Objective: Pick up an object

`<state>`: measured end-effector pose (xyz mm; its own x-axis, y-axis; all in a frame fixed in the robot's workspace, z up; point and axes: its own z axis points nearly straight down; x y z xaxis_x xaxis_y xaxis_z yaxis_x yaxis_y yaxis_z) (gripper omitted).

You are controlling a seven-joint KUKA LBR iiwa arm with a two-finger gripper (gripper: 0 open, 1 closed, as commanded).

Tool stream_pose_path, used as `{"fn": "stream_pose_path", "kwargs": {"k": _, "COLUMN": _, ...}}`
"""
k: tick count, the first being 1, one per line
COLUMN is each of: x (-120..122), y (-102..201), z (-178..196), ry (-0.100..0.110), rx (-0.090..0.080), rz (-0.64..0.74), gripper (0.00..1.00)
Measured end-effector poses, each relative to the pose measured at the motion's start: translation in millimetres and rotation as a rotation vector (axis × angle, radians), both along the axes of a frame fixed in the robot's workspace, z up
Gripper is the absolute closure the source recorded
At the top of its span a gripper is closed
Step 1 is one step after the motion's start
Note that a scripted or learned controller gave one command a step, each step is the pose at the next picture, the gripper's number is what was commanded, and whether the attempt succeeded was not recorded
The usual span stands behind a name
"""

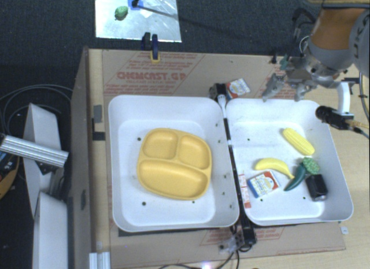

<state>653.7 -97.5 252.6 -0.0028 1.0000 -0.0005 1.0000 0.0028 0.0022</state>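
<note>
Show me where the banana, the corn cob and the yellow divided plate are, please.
banana (273, 165): camera view, middle of its curved body, right bin.
corn cob (298, 141): camera view, middle of the cob, right bin.
yellow divided plate (173, 175): camera view, floor of its largest compartment, left bin.

- We see a yellow divided plate (174, 162) in a white bin (124, 117).
- At three o'clock: yellow corn (298, 141), yellow banana (273, 166), green pepper (297, 178), black block (316, 186), red-and-white card (263, 183).
</note>
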Motion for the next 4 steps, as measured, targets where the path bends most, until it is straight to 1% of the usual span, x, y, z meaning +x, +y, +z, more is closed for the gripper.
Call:
{"fn": "stream_pose_path", "kwargs": {"k": 1, "x": 13.6, "y": -76.0, "z": -106.2, "ry": 0.005, "rx": 0.000, "rz": -0.002, "gripper": 0.00}}
{"fn": "stream_pose_path", "kwargs": {"k": 2, "x": -16.9, "y": -109.8, "z": -58.3, "ry": -0.001, "rx": -0.002, "rz": -0.001, "gripper": 0.00}}
{"fn": "stream_pose_path", "kwargs": {"k": 3, "x": -17.9, "y": -108.5, "z": -160.4, "ry": 0.003, "rx": 0.001, "rz": -0.002, "gripper": 0.00}}
{"fn": "stream_pose_path", "kwargs": {"k": 4, "x": -15.9, "y": -109.0, "z": -147.8, "ry": -0.004, "rx": -0.001, "rz": -0.001, "gripper": 1.00}}
